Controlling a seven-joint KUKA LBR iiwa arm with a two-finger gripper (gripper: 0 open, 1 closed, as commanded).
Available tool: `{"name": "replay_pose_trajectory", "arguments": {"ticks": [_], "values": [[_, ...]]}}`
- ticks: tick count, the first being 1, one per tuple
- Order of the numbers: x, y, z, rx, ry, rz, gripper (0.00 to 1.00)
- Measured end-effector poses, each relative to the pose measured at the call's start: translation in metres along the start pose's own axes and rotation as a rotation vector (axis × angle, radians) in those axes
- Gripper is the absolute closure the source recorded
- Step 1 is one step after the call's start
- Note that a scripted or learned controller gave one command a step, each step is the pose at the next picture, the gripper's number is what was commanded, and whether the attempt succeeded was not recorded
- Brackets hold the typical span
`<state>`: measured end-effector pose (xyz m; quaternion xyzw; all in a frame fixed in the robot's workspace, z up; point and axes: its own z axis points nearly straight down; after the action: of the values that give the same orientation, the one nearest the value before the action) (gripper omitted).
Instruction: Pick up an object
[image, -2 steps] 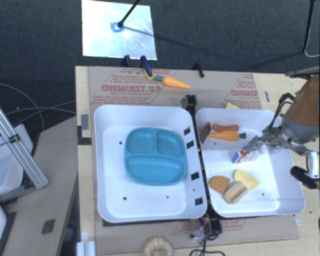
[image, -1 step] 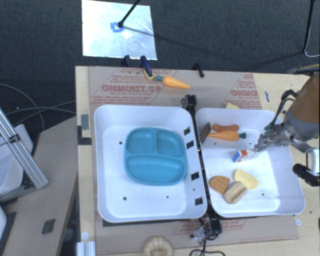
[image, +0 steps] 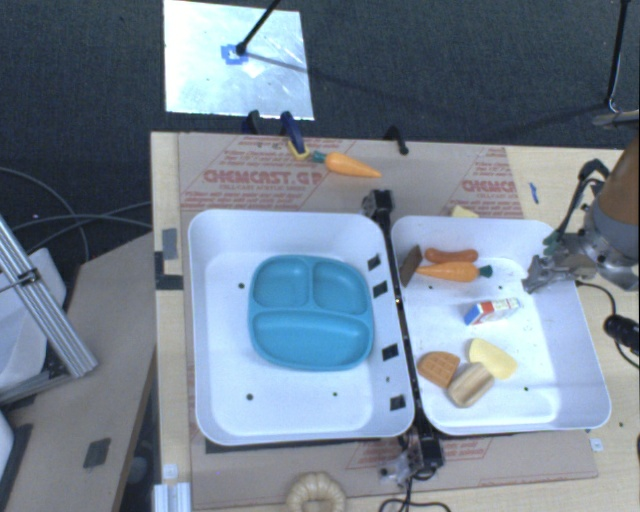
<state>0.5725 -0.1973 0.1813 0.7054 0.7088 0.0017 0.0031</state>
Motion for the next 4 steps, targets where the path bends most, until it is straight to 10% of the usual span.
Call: {"name": "replay_pose_trajectory", "arguments": {"ticks": [1,4], "values": [[0.000,0.002,-0.047,0.000,0.000,0.000,1.00],[0.143,-0.036,-0.036,0.008,0.004,-0.004,1.00]]}}
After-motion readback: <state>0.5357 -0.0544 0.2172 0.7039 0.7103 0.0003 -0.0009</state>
